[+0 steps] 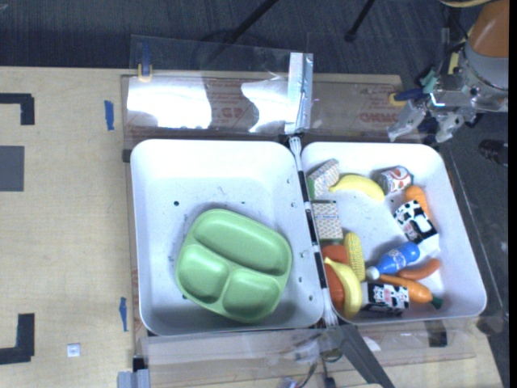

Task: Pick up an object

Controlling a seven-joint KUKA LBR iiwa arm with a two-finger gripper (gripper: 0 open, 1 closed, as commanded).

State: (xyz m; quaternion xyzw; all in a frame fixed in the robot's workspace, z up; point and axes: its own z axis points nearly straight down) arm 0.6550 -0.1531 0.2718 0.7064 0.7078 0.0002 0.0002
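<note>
While the arm [489,35] is hanging above the upper right corner of the bench, its gripper [424,120] is sitting just beyond the far rim of the right bin [464,241], clear of every object and touching nothing that can be made out; its fingers are pointing down and to the left, and whether they are spread or pressed together cannot be told at this size. The candidates for picking are lying heaped in the right bin: a yellow banana [359,186] near the far wall, a small can [396,178] just beside it, a black-and-white cow-patterned carton [414,218], a blue-and-white bottle [398,260], an orange carrot [408,288], an ear of corn [353,250] and a second banana [347,288] against the divider. These are looking like light, hollow plastic toys, stiff but smooth, so they are likely to slip or roll under a pinch. The upper banana is probably offering the fairest hold, taken across its narrow middle, since it is lying partly apart from its neighbours. In the left bin [153,217] a green divided tray [234,263] is lying flat, too broad for an easy grasp.
</note>
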